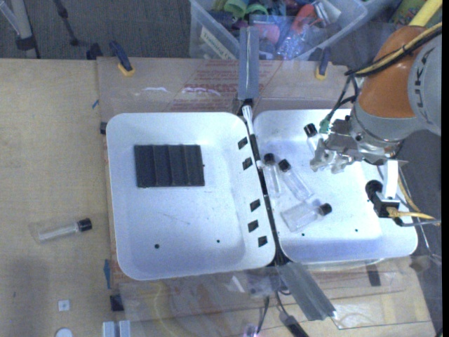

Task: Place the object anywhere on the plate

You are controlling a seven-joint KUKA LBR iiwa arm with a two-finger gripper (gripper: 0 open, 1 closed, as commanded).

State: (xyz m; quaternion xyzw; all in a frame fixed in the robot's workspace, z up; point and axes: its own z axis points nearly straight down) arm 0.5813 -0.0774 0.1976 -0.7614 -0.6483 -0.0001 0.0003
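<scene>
A black ribbed plate [169,166] lies flat in the upper left part of the left bin [140,258]. Several clear vials with black caps lie in the right bin [351,244]: two side by side [272,174] [293,180] near its left wall, and another [306,215] lower down on its side. A small black cap [309,128] sits near the bin's top. My gripper [330,159] hangs low over the right bin's upper middle, just right of the vials and apart from them. It is far to the right of the plate.
The divider between the bins carries several black tabs [254,206]. A stray vial [63,229] lies on the bench left of the bins. A clear tub of coloured items [280,9] stands behind. The arm's orange band [393,76] and cables [393,209] overhang the right bin's right side.
</scene>
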